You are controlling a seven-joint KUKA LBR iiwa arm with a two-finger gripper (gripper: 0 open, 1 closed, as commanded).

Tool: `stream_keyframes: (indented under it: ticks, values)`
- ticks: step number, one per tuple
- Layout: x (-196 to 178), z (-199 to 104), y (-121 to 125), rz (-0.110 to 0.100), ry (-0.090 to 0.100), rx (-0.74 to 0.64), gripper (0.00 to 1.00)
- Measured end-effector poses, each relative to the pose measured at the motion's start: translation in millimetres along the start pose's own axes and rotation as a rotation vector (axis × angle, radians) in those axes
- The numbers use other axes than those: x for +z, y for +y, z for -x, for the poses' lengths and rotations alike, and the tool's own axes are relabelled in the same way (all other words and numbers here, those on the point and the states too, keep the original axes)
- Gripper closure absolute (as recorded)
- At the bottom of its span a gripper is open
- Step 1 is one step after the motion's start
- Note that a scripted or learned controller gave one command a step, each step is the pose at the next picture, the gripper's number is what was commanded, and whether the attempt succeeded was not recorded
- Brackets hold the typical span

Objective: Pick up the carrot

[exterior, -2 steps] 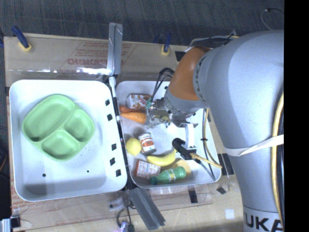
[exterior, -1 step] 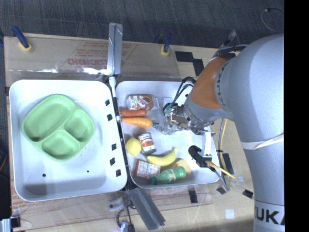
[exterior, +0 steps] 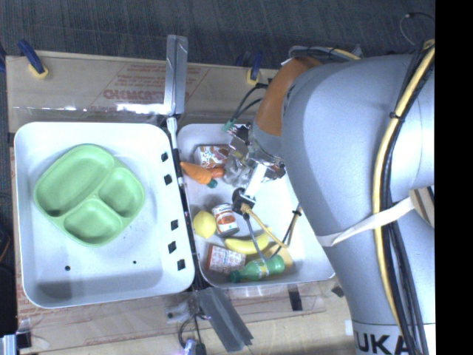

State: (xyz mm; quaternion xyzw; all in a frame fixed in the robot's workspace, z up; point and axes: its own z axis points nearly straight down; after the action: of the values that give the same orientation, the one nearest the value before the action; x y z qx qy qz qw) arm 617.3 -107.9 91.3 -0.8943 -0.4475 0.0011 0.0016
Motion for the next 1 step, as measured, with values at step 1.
stream_keyframes:
  ticks: [1]
  values:
    - [-100.7, -62.6, 2.0, 0.001, 0.000, 0.233, 1.00]
